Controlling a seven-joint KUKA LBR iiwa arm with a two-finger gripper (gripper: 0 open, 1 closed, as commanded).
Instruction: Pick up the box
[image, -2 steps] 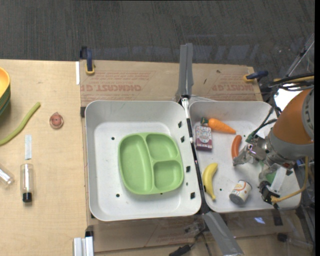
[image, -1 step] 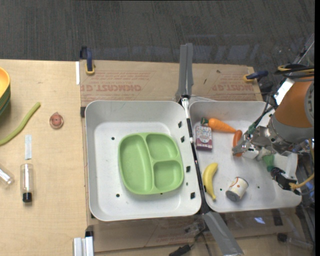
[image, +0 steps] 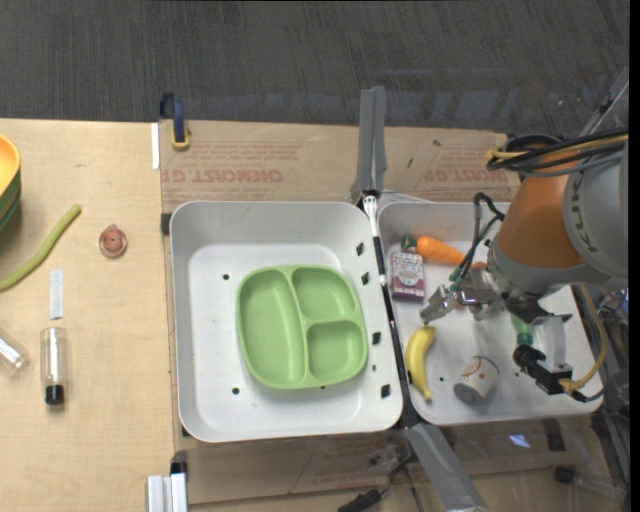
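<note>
The box (image: 407, 273) is small, purple and pink, and lies flat at the left side of the right bin (image: 560, 400), close to the wall between the bins. My gripper (image: 455, 299) hangs over the middle of the right bin, just right of the box and slightly nearer the camera, apart from it. The grey arm with its orange band (image: 535, 225) reaches in from the right and hides part of the bin's floor behind it.
An orange carrot (image: 440, 250) lies behind the box. A banana (image: 420, 358) and a tipped can (image: 477, 380) lie at the bin's front. The left bin (image: 200, 300) holds a green divided plate (image: 302, 325). Small items sit on the wooden bench (image: 90, 330) at the left.
</note>
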